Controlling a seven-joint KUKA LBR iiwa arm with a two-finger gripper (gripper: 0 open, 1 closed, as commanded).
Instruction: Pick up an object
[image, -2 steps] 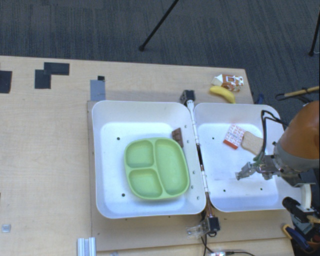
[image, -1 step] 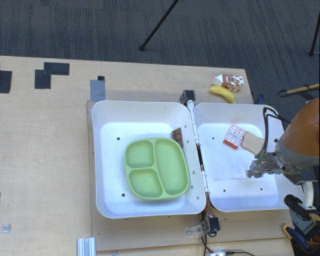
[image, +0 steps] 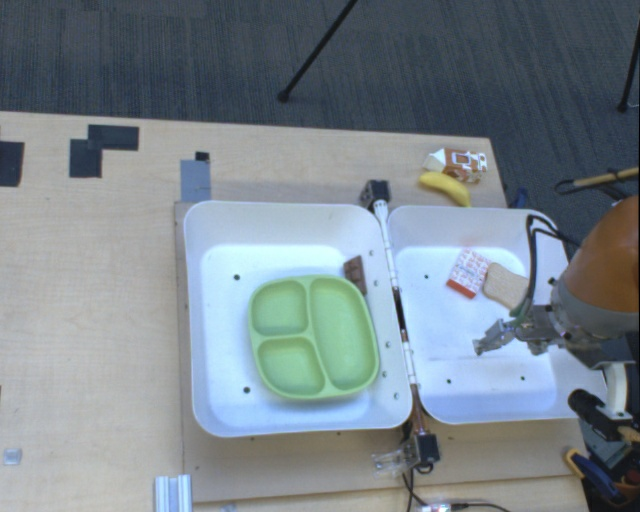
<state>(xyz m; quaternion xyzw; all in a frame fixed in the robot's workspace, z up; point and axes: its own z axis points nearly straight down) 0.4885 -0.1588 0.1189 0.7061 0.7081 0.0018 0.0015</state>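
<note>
In the right bin (image: 440, 395), a red and white packet (image: 467, 272) lies near the far side, with a tan block (image: 503, 285) touching its right edge. My gripper (image: 494, 339) hangs low over the right bin's floor, in front of the tan block and a little apart from it. I see no object in it. The grey arm with its orange band (image: 605, 270) comes in from the right. A small brown object (image: 354, 269) rests against the right wall of the left bin.
A green divided plate (image: 313, 337) lies in the left bin (image: 215, 300). A banana (image: 445, 187) and a small carton (image: 460, 160) lie on the bench behind the right bin. A hinge strip (image: 392, 290) separates the bins.
</note>
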